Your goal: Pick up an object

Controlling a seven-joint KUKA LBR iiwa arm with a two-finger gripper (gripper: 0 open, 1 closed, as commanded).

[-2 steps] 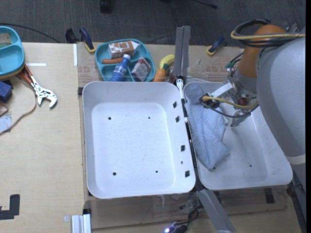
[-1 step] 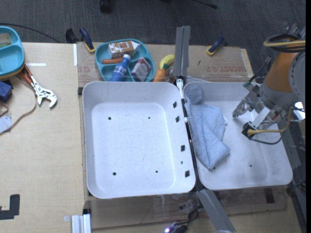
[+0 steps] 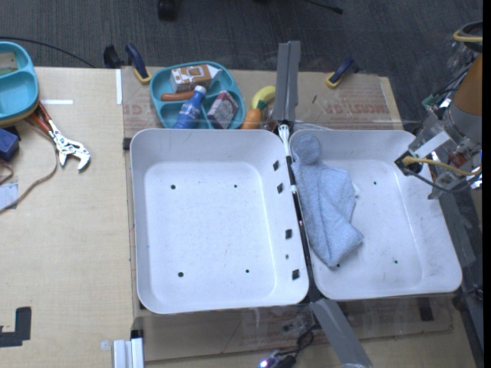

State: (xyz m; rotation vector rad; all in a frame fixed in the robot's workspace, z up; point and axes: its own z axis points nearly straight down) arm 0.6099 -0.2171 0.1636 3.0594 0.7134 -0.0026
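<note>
A grey-blue cloth (image 3: 328, 209) lies crumpled in the right bin (image 3: 418, 286), along its left wall, running from the back corner toward the middle. The left bin (image 3: 140, 221) has nothing lying in it. My gripper (image 3: 439, 165) hangs over the right bin's far right edge, well to the right of the cloth and apart from it. The grey arm with its orange band (image 3: 468, 90) rises behind it at the right of the view. Nothing shows between the gripper and the bin floor.
Behind the left bin stands a teal tray (image 3: 161, 102) of toy foods, with a banana (image 3: 263, 96) and a carrot (image 3: 252, 118) beside it. A wrench (image 3: 67, 148) and a blue bowl (image 3: 15, 79) lie on the bench at left.
</note>
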